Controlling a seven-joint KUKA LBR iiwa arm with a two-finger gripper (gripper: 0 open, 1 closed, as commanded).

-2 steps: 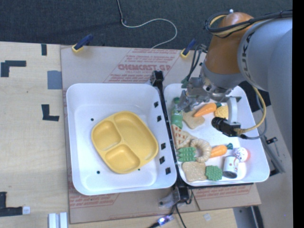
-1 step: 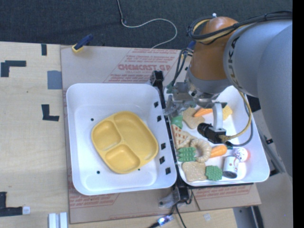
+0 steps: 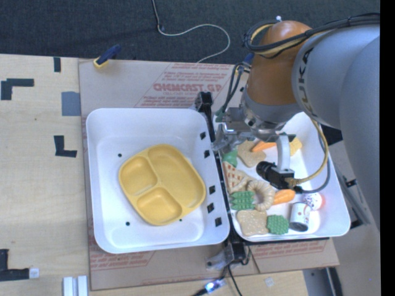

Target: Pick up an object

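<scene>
Two white bins sit side by side on a cardboard sheet. The left bin [image 3: 99, 165] holds one thing: a yellow divided tray [image 3: 162, 184] with three compartments, lying flat near the bin's middle and turned at a slant.

The right bin [image 3: 336, 217] holds a crowded heap of small toy foods. Counted as well as the clutter allows: two orange carrot-like pieces, one [image 3: 264, 146] at about 12 o'clock of the heap and one [image 3: 284, 197] toward 3 o'clock; two green waffle-textured pieces, one [image 3: 241, 199] at 9 o'clock and one [image 3: 277, 225] at 5 o'clock; one triangular cracker [image 3: 234, 179] against the left wall; one tan biscuit [image 3: 250, 221] at 6 o'clock; one pale bread-like slice [image 3: 249, 155] under the wrist; one small white cup-like item [image 3: 299, 215] at 4 o'clock. Any of these could serve as the object to pick; all lie in the right bin.

The arm [image 3: 345, 73] reaches in from 3 o'clock, its orange band [image 3: 274, 60] above the bin's upper left part, wrist pointing down. The gripper [image 3: 237, 142] hangs low over the heap's 11 o'clock corner, close to the wall between the bins. Its tool end is masked by the wrist and cables, so I cannot tell whether it is apart, together, or clamped on anything.

A black cable [image 3: 185, 29] trails across the dark floor at 12 o'clock, and a blue-and-yellow clip [image 3: 106, 55] lies at the cardboard's 11 o'clock corner.
</scene>
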